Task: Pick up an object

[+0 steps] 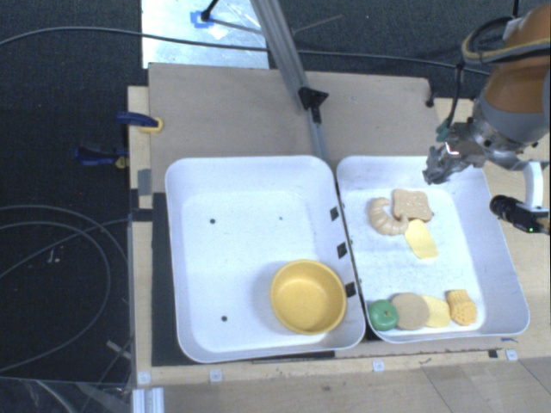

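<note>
Your pincer [436, 169] hangs over the right bin's [495, 256] rim at about one o'clock; you cannot tell how it is set. Toward seven o'clock from it lie a toast slice [411, 203], croissant [386, 217] and yellow wedge [421, 239]. A yellow bowl [307, 296] sits in the left bin [224, 231] at five o'clock.
</note>
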Controlling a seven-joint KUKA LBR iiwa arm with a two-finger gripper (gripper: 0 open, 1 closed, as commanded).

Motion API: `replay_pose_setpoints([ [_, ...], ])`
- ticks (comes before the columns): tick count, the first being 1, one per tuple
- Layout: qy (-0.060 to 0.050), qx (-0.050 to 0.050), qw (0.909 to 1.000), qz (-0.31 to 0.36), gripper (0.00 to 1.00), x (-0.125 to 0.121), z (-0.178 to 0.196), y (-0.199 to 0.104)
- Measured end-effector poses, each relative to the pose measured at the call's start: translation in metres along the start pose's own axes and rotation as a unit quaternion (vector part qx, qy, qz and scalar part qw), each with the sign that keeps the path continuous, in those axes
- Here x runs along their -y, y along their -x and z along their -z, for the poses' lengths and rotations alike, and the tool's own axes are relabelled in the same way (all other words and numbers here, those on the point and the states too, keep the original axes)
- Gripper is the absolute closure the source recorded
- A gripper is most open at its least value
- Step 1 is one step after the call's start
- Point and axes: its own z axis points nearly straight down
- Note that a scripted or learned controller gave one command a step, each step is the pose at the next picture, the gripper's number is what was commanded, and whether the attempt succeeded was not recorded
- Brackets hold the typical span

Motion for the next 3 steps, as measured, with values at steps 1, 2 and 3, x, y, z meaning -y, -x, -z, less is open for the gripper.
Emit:
replay_pose_setpoints([
  [1, -0.001, -0.001, 1.0000, 0.002, 1.00, 0.001, 0.009, -0.054],
  [2, -0.002, -0.001, 1.0000, 0.001, 1.00, 0.007, -0.001, -0.099],
  [3, -0.002, -0.001, 1.0000, 0.002, 1.00, 0.013, -0.011, -0.157],
])
